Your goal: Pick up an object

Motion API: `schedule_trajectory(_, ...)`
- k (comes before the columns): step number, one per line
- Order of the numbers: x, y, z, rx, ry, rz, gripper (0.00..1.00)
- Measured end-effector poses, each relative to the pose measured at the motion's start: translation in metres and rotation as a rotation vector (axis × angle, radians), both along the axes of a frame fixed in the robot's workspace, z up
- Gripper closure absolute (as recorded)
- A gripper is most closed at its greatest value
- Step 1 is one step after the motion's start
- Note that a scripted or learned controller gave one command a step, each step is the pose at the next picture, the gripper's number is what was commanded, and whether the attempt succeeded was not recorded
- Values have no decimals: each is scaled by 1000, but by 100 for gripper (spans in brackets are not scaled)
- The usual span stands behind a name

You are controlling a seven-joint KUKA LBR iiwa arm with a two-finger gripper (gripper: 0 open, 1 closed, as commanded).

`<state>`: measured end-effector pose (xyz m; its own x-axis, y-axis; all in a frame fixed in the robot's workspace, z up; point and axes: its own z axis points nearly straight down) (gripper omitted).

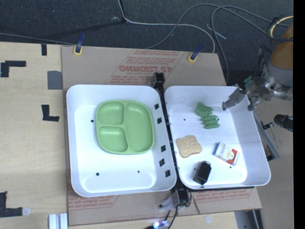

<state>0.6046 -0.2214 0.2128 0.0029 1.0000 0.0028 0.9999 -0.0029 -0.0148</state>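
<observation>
Right now the candidates for picking all lie in the right bin (248, 142). Two green pieces (207, 115) sit toward its far side, one just behind the other and close together. Nearer the camera, a tan slice of toast (188, 146) lies close to the divider between the bins. A small white and red packet (225, 153) rests to the right of the toast, apart from it, and a black object (202, 171) lies at the bin's near side, just in front of the toast and tilted.

The gripper (242, 98) hangs at the far right corner of the right bin, above its rim, with its two fingers spread apart and nothing between them. It is well clear of every object, the green pieces being the nearest. The grey arm (281, 75) reaches in from the right.

The left bin (78, 142) holds a green divided plate (125, 127) with three compartments, lying flat in the middle. Both bins rest on a brown cardboard sheet (143, 66) clipped at its far edge, and thin cables (190, 18) trail across the dark surface behind it.
</observation>
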Motion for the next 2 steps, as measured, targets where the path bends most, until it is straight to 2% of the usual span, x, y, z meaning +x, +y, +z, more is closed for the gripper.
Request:
schedule_trajectory(1, 3, 0, 9, -3, -13, 4, 0)
schedule_trajectory(2, -1, 5, -53, -4, -11, 4, 0)
